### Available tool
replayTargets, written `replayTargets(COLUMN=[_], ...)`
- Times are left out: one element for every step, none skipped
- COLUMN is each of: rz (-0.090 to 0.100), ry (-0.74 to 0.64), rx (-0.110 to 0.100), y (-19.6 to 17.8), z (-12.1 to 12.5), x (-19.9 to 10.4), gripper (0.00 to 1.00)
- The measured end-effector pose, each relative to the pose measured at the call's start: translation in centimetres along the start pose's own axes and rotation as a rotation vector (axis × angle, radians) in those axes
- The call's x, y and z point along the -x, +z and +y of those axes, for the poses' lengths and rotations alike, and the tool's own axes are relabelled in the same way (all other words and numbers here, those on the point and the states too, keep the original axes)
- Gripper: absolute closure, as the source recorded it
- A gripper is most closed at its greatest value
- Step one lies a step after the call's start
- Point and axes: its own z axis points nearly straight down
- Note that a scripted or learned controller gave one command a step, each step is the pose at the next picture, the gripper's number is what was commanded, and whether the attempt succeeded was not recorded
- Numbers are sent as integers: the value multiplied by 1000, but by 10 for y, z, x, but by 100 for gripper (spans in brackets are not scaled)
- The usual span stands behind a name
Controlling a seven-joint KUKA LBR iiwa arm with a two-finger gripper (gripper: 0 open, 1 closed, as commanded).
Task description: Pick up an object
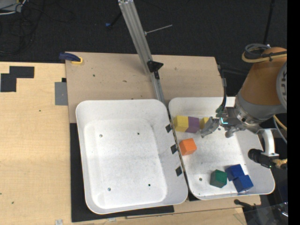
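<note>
Blocks in the right bin [262,184], with the tool [216,127] low over its upper part.

The tool reaches in from the right; I cannot tell its state. Just to its left lie a purple block [193,124] and a yellow block [181,123], touching; another yellow piece [206,122] sits right against it. Below and left is an orange block [188,146]. Well below it lie a green block [218,178] and blue blocks [239,177]. Left bin [93,109] sits alongside on the worktop [112,76].
</note>
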Motion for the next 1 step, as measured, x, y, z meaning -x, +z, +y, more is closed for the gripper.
replayTargets(rz=[-1], ry=[4], rx=[5], y=[-2], z=[1], x=[1], gripper=[0])
